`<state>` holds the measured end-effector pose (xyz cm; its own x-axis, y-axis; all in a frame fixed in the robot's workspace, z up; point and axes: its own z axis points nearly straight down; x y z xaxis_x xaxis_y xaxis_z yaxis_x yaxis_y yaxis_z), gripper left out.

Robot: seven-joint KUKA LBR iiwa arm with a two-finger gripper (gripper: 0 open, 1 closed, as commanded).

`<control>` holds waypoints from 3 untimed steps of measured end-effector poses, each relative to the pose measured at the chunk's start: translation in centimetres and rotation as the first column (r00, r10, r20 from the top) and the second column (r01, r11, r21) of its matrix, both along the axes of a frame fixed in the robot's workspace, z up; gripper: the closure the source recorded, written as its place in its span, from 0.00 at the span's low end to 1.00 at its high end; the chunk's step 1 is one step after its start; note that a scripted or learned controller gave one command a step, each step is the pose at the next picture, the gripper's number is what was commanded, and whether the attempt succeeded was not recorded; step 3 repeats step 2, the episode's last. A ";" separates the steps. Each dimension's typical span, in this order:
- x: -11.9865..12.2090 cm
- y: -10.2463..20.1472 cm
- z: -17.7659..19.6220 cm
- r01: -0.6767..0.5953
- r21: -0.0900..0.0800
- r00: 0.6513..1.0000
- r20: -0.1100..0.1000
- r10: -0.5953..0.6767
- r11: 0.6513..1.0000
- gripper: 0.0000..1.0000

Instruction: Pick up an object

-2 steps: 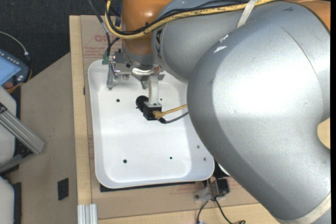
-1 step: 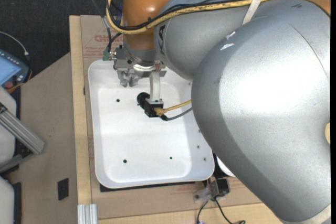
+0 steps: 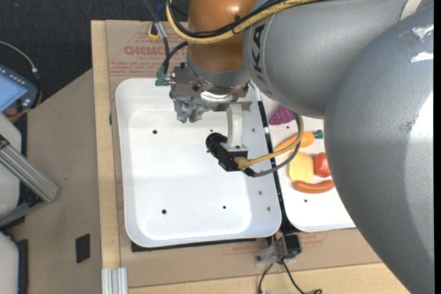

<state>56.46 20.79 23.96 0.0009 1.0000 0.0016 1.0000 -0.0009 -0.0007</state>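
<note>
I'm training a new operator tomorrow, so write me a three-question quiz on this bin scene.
1. True or false: the gripper is above the left bin.
2. Which place holds the yellow object and the red object? A) the left bin B) the right bin C) the cardboard beside the bins
3. Fill in: the band above the arm's wrist is coloured ____.

Key: 1 true; 2 B; 3 orange.
</note>
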 end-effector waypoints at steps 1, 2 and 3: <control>0.1 -3.7 -0.4 0.002 -0.003 1.000 -0.003 -0.002 1.000 1.00; 9.3 -6.4 -5.7 0.001 0.000 1.000 0.009 -0.001 1.000 1.00; 9.3 -6.4 -5.7 0.001 0.000 1.000 0.009 -0.001 1.000 1.00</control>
